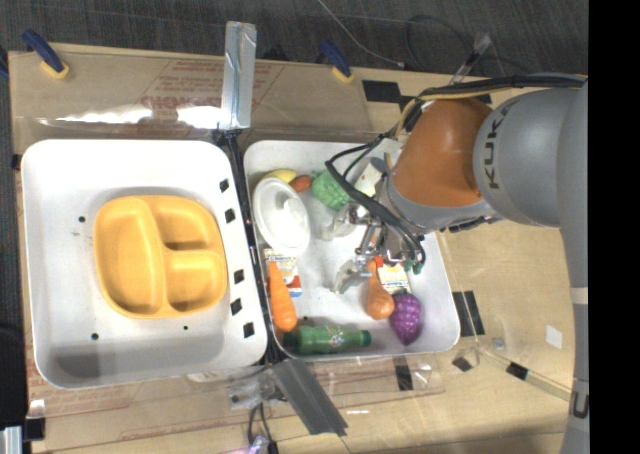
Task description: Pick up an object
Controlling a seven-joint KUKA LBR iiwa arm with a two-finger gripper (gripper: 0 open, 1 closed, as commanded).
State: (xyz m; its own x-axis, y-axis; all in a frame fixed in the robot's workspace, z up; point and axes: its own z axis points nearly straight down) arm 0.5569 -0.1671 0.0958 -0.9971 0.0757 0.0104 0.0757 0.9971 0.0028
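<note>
My gripper [358,268] hangs low in the right bin [440,282], over bare floor just left of a small carton [394,277] and an orange pear-shaped toy [378,300]. It is open and its fingers hold nothing. Purple grapes [405,315] lie at the bin's lower right. A green bottle [328,339] lies along the front wall. A carrot [283,304] and a second small carton [285,270] sit by the left wall. Behind them are a white bowl [280,214] and a green leafy toy [330,189].
The left bin [50,242] holds a yellow divided plate [160,252]. A yellow piece [280,178] and a reddish piece [301,183] sit at the back of the right bin. Black cables [350,167] loop off the wrist over that bin's back edge.
</note>
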